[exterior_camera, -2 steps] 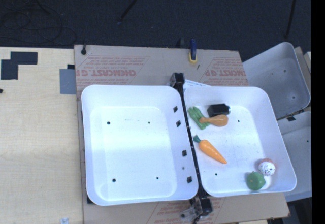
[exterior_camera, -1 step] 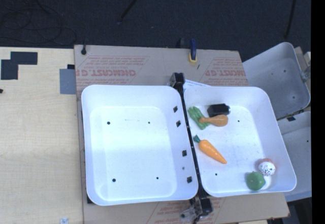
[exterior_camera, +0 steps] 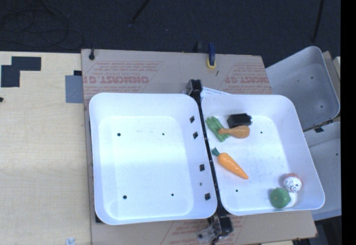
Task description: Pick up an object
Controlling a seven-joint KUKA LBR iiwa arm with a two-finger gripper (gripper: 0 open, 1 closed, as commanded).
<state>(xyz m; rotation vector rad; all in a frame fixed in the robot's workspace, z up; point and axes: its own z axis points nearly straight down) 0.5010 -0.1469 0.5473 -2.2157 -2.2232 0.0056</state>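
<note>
A small black block (exterior_camera: 239, 120), hard to identify, partly hides one carrot (exterior_camera: 236, 132) in the right bin (exterior_camera: 289, 106), beside another carrot (exterior_camera: 232, 165), a green ball (exterior_camera: 280, 198) and what may be a white ball (exterior_camera: 292, 184).

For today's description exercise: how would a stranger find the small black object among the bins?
Look in the right bin, toward its far end. The black block lies there, touching the upper carrot. It is the only dark, boxy item; its neighbours are orange or green.

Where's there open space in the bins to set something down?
The left bin offers bare floor from wall to wall. In the right bin, crowded spots are the two carrots near the divider and the balls in the near right corner.
</note>
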